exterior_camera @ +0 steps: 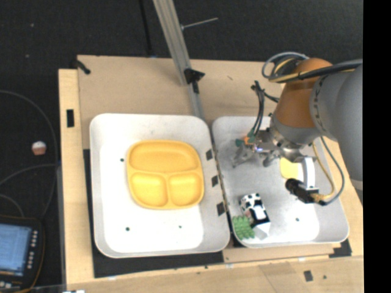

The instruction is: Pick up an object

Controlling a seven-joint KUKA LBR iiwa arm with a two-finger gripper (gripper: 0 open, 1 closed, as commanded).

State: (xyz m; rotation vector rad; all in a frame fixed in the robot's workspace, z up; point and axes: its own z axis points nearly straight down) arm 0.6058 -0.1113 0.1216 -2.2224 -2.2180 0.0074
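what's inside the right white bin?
The right shallow white bin holds a black-and-white toy, a green piece and a yellow object partly under the grey arm's end effector; whatever else the arm covers is hidden.

The pincer (253,153) hangs over the far part of the right bin (330,224). Nearer the camera than it, by that bin's front rim, a small toy (255,209) touches a leafy piece (244,226) — both inside. Left of the pincer, in the left bin (107,182), lies a divided tray (165,174).

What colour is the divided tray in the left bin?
Yellow: the three-compartment tray shows plainly in the camera view.
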